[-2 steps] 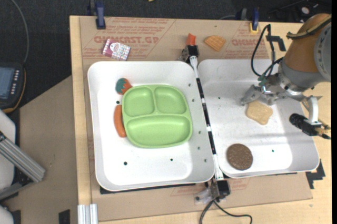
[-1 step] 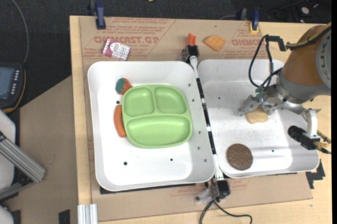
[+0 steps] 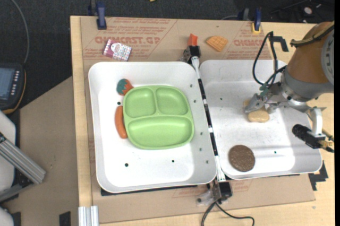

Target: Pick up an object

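In the right bin (image 3: 228,81) a pale tan bread-like lump (image 3: 258,116) lies near the middle. My gripper (image 3: 262,105) is low over the lump's upper edge, touching or nearly touching it, with the grey and orange arm (image 3: 311,68) behind it at the right. A round brown cookie (image 3: 241,157) lies flat near the right bin's front. In the left bin (image 3: 106,156) stands a green divided plate (image 3: 158,116), with an orange carrot-like piece (image 3: 120,122) along its left side and a small teal and red item (image 3: 124,86) at its top left corner.
A waffle-like cracker (image 3: 216,42) and an orange-capped clamp (image 3: 192,45) sit on the bench behind the bins. A pink patterned packet (image 3: 117,50) lies at the back left. Blue clamps (image 3: 99,14) hold the board's rear edge. A black part (image 3: 304,135) sticks out over the right bin's right side.
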Controlling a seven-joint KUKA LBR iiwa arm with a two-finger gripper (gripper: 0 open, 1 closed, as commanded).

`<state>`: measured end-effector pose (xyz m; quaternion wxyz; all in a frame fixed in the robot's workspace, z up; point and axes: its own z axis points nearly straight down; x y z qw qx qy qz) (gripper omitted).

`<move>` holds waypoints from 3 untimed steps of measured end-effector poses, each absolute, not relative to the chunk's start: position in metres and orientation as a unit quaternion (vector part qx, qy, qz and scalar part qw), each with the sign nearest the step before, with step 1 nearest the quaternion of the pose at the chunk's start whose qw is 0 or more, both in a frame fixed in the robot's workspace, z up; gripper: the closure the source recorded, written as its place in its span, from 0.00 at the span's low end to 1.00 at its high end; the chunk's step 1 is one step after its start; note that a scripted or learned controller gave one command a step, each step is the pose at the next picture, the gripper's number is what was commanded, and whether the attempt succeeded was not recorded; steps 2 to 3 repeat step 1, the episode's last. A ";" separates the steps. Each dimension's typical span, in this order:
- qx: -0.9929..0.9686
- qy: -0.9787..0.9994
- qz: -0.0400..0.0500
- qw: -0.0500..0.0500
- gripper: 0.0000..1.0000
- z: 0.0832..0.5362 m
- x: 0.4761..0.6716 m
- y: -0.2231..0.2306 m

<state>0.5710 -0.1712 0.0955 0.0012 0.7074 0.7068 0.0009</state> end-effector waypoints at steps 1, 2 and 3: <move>0.705 0.709 0.001 0.003 1.00 0.087 0.562 -0.091; 0.705 0.709 0.001 0.003 1.00 0.087 0.562 -0.091; 0.705 0.709 0.001 0.003 1.00 0.087 0.562 -0.091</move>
